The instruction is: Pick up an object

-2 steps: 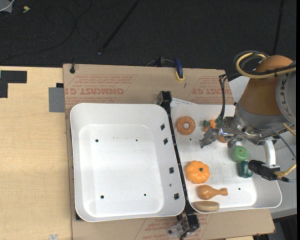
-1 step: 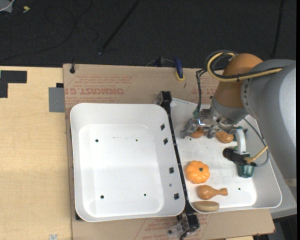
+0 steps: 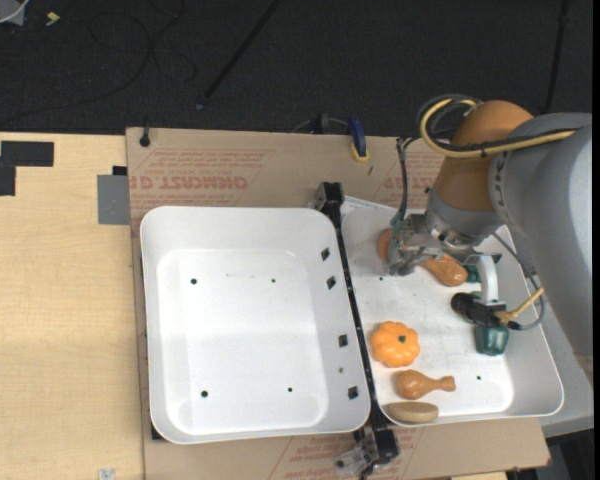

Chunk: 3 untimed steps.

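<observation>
**Behind the pumpkin, the gripper is down low**

Behind the orange toy pumpkin, toward the back of the white bin that the pumpkin sits in, the gripper hangs low over the bin floor. The grey arm reaches in from the side. The picture does not show if the gripper is wide or narrow. No toy can be seen inside it, so it cannot be said to hold anything.

Two toys lie close to the gripper, both behind the pumpkin. One is a small orange lump, touching or almost touching the gripper on one side. The other is a brown drumstick, just beside the gripper on the other side. Either could be the toy to pick, but it is not clear which.

In front of the pumpkin, just beside it, lies a second drumstick. A tan lump rests further in front, at the bin's rim. The pumpkin itself sits apart from the gripper.

The job looks partly done. The gripper is down among the toys. The grab and the lift are not yet done, as far as can be seen.
</observation>
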### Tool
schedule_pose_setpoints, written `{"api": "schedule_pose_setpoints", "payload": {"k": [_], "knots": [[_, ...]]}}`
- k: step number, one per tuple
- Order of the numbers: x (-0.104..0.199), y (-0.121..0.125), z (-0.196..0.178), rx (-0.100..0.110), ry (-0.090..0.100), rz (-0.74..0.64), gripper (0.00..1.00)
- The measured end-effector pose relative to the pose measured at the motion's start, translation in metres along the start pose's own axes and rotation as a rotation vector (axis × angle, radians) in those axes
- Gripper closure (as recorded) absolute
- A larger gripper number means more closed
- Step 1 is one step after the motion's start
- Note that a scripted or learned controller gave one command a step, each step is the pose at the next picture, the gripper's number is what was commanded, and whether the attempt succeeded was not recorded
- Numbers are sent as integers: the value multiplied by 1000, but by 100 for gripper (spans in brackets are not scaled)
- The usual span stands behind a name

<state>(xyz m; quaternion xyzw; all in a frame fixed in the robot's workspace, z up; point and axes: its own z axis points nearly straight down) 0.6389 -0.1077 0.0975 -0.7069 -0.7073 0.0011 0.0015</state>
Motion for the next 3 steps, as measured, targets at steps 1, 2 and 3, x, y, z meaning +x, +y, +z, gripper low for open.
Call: {"api": "schedule_pose_setpoints", "payload": {"k": [1,2,3], "knots": [[0,0,0,1,0,-1,0],[24,4,11,0,1,-2,0],[25,3,10,0,0,-1,0]]}}
